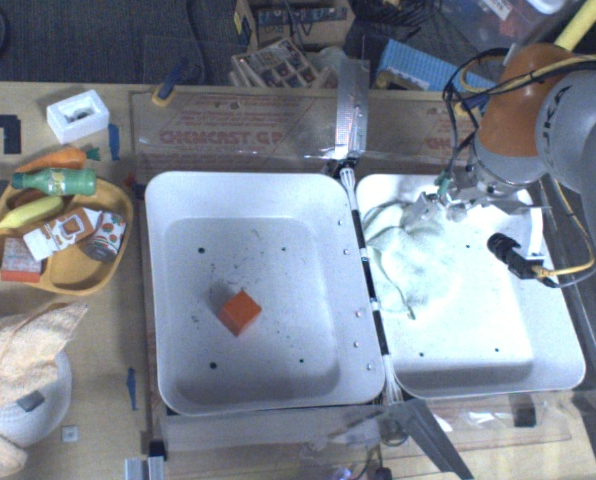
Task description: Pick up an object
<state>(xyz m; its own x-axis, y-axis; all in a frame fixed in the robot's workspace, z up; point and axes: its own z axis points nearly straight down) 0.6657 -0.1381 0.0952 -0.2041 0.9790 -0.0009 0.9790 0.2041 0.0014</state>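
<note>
Small orange cube (240,311) sat alone near the middle of the left shallow white bin (178,208), a little toward the front. Our claw (446,197) was over in the right white bin (498,353), hanging above a crumpled clear plastic wrap (413,258) near the back, and we honestly couldn't tell if it was spread or pinched. To do this well, we figured it should cross the divider, centre over the cube, square up with its flat sides, then drop straight. Count: one cube, two bins, one wrap.
</note>
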